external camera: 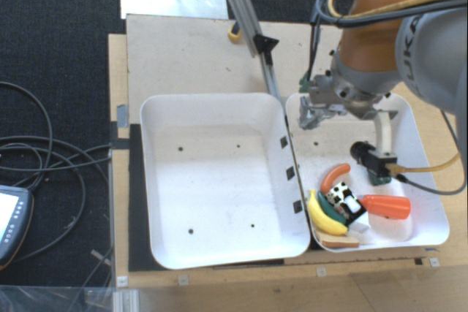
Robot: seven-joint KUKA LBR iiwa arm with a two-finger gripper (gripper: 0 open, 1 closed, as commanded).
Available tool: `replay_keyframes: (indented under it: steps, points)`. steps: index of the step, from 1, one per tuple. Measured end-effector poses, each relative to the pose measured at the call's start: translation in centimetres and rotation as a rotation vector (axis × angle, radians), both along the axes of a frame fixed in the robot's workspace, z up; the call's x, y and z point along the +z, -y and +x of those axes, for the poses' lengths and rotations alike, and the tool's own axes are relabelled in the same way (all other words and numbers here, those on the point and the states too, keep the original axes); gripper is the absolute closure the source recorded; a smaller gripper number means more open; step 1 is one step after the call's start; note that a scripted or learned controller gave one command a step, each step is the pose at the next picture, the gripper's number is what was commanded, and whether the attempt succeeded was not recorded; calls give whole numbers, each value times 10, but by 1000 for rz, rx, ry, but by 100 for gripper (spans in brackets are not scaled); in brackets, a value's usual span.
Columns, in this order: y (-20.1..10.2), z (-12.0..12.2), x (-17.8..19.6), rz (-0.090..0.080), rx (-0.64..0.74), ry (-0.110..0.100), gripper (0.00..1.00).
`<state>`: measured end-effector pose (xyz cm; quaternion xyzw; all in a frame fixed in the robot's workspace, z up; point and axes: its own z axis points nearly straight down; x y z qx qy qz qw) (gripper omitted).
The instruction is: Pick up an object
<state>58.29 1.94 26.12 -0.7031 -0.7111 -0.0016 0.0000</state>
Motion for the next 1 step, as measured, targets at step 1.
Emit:
replay_keyframes:
  steps: [1]
  points:
    - [-53, 20, 1, 0, 0, 1, 100]
